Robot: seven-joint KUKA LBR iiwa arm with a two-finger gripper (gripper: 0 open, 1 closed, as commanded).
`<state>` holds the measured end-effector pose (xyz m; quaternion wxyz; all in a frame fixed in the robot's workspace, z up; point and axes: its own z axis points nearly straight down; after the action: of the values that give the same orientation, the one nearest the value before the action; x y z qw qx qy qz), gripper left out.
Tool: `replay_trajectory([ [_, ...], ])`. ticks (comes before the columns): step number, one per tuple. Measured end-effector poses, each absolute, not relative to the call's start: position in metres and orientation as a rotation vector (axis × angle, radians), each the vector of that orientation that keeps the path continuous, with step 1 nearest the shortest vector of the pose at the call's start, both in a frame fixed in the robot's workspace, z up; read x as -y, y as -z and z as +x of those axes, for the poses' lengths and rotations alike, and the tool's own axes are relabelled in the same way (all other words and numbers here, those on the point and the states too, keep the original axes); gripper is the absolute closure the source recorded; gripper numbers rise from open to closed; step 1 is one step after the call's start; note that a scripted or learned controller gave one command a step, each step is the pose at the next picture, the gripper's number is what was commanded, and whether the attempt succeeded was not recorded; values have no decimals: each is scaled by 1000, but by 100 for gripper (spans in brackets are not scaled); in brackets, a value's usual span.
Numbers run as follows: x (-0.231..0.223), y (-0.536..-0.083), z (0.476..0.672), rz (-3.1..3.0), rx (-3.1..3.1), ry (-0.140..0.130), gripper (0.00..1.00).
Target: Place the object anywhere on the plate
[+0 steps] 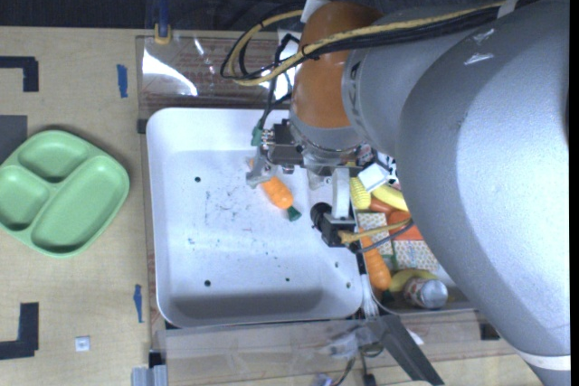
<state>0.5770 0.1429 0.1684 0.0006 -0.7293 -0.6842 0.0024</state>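
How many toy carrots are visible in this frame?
2. One carrot lies in the white bin just below the gripper; another carrot sits in the cluttered pile at right. The arm may hide more.

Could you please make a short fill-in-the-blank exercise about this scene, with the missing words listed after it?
1. The plate lying to the left of the white bin is ____ in colour.
2. The plate is divided into ____ compartments.
3. The toy carrot lies inside the ____ bin.
4. In the camera view, the carrot is just ____ the tool.

Missing words: green; three; white; below
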Motion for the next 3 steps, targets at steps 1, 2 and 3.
replay_trajectory([
  [1,-144,-175,578,-2286,2154,-13,100],
  [2,-155,-267,592,-2158,2283,-6,100],
  [3,-224,-209,556,-2157,2281,-10,100],
])
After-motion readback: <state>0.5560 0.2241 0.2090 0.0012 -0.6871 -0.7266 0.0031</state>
